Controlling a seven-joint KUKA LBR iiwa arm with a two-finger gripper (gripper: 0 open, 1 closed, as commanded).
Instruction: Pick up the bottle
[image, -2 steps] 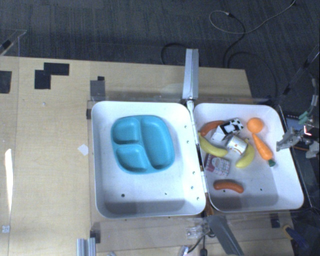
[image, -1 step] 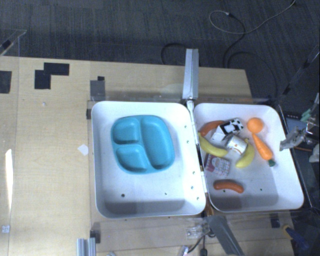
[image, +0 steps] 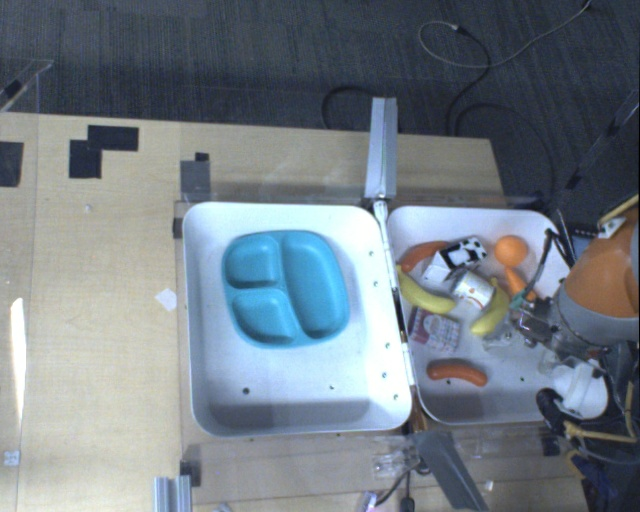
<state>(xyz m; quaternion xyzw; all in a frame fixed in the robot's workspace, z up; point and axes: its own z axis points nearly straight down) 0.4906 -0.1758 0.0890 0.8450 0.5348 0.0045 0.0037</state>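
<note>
Camera view: the bottle (image: 466, 290) lies just left of the end effector (image: 527, 322), whose finger state I cannot tell.

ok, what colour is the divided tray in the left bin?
Light blue tray, clearest in the camera view.

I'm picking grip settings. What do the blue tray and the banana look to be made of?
Blue tray: probably moulded plastic, uniform matte blue, rounded compartments. Banana: smooth, evenly yellow skin; whether real fruit or a plastic replica cannot be told from here.
</note>
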